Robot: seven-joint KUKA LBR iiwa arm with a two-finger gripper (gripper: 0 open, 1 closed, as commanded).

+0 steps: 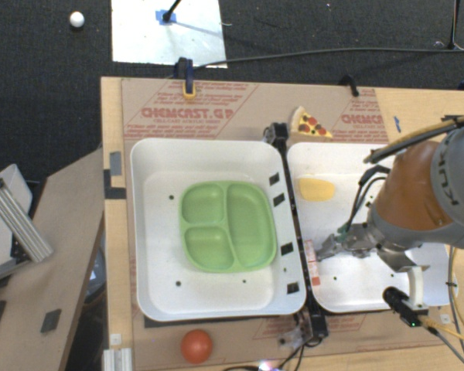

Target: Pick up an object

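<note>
Nearest the camera, a red-orange ball (196, 345) lies on the surface just outside the front edge of the left bin (151, 284), apart from its rim. To the right, the grey arm (417, 199) with its orange band leans in over the right bin (348, 296), and the gripper (325, 247) sits low at that bin's left side, close to the divider where the two bins meet. It points towards the divider, and whether it is open or closed cannot be made out from this angle; nothing can be seen held in it. A black part of the wrist with a small green light (398, 306) hangs over the right bin's front rim. In the middle of the left bin lies a green divided plate (228, 226), flat, with three compartments, well clear of the bin walls. Farther back in the right bin, a yellow oval piece (316, 188) lies on the white floor, beyond the gripper and not touching it. Behind the right bin's far rim, a toy pizza slice (310, 124) rests on the brown protective sheet printed CHEMCAST GP (216, 103) that covers the surface. At that sheet's far edge, a black and yellow clamp (185, 77) grips it. Beyond, on the dark floor covering, lies a white paper sheet (166, 29), with a small white ball (77, 19) to its left.
</note>
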